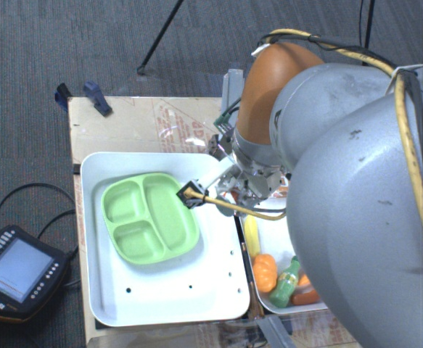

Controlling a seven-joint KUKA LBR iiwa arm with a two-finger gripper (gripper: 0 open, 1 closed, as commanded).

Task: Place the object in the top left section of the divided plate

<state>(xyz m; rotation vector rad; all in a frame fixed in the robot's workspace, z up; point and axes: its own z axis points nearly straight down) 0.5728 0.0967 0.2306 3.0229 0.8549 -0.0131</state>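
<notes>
A light green divided plate (150,218) lies tilted in the left white bin (160,296), with two small sections toward the left and one large section on the right. My gripper (246,189) hangs under the orange-banded wrist, over the wall between the two bins and just right of the plate's upper right corner. The wrist hides most of it. A yellow cable with a black plug (191,194) runs from the wrist to the plate's rim. Toy foods lie in the right bin: a yellow piece (251,235), an orange one (265,272) and a green bottle (287,282).
The large grey arm covers most of the right bin (269,304). A red item (307,296) peeks out beside the green bottle. A teach pendant (15,270) rests on the floor at the left. Two blue clamps (95,97) sit at the bench's back left corner.
</notes>
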